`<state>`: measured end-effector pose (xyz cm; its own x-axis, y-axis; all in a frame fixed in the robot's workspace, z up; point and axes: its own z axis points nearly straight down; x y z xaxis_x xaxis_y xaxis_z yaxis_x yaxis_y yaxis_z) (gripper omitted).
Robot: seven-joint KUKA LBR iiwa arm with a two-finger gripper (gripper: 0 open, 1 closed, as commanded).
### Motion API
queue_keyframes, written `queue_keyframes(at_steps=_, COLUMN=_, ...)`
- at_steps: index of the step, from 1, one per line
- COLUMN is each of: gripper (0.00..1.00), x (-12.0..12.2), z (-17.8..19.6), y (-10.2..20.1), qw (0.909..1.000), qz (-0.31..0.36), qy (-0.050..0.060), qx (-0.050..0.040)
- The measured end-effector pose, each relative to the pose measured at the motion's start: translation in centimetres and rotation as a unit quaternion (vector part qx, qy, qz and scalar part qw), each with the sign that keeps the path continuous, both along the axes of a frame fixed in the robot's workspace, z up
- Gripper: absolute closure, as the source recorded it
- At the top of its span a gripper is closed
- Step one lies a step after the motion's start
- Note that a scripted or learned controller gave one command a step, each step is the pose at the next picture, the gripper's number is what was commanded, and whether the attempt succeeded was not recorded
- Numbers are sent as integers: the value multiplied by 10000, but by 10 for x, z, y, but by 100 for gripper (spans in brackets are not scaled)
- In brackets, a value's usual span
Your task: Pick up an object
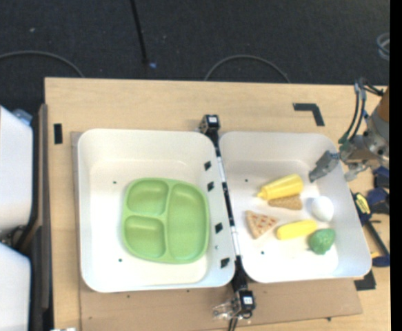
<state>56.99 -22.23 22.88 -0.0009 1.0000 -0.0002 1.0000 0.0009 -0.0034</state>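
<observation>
From the camera view, the gripper (327, 163) hangs at about three o'clock of the frame, over the upper right rim of the right bin (256, 150); whether the claw is wide or narrow I cannot tell, since its tip is small and blurred, and nothing shows between it. The pickable things cluster in that bin toward four o'clock: a yellow corn cob (281, 186) lying on a tan cracker (285, 202), a white egg (320, 207) just beside them, a pizza slice (260, 223), a yellow block (296, 229) and a green ball (321, 241) touching it. The left bin (97, 157) carries a green divided plate (165, 219).

The egg lies nearest the gripper, at its six o'clock, and stands a little apart from its neighbours, so it looks the cleanest target; a straight descent centred on it should do. The bin's right wall runs close at three o'clock, leaving little room there, while open floor lies toward twelve o'clock.
</observation>
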Motion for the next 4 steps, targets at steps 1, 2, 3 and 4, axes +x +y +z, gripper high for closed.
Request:
queue_keyframes(at_steps=1, gripper=0, x=-10, z=-58, y=2, qw=10000, qz=-12, qy=5, qx=0)
queue_keyframes(at_steps=2, gripper=0, x=1, z=-109, y=-3, qw=10000, qz=-39, qy=-43, qx=-9)
queue_keyframes(at_steps=3, gripper=100, x=4, z=-93, y=-4, qw=9999, qz=-41, qy=-98, qx=-23)
queue_keyframes(at_steps=4, gripper=100, x=-3, z=-45, y=-3, qw=10000, qz=-16, qy=-43, qx=-12)
